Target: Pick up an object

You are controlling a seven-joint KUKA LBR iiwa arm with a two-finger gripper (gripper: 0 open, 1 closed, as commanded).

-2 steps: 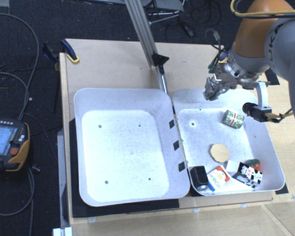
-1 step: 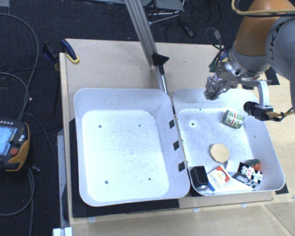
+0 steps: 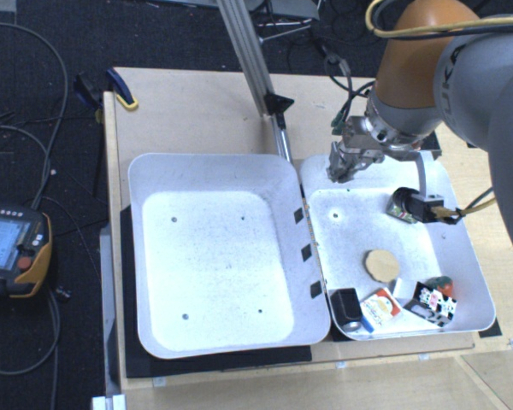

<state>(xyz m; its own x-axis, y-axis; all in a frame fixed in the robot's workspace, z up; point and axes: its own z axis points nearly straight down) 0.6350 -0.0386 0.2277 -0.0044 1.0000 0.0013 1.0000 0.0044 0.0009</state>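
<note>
My gripper [image 3: 341,171] hangs over the far left corner of the right bin [image 3: 462,254], close to its back rim. Nothing shows in its grasp. Several objects lie toward the near end of that bin, well away from the gripper. A round tan disc [image 3: 381,265] sits in the middle. A black rectangular block [image 3: 346,306] rests at the near left corner. Beside the block lies a red and white packet [image 3: 380,304]. A small black, white and red item [image 3: 434,301] lies near the right corner.
The left bin [image 3: 154,229] sits beside the right one, and their rims meet along the middle. A slanted metal post [image 3: 248,49] rises behind the bins, just left of the gripper. A handheld pendant [image 3: 13,250] lies off the bench at the far left.
</note>
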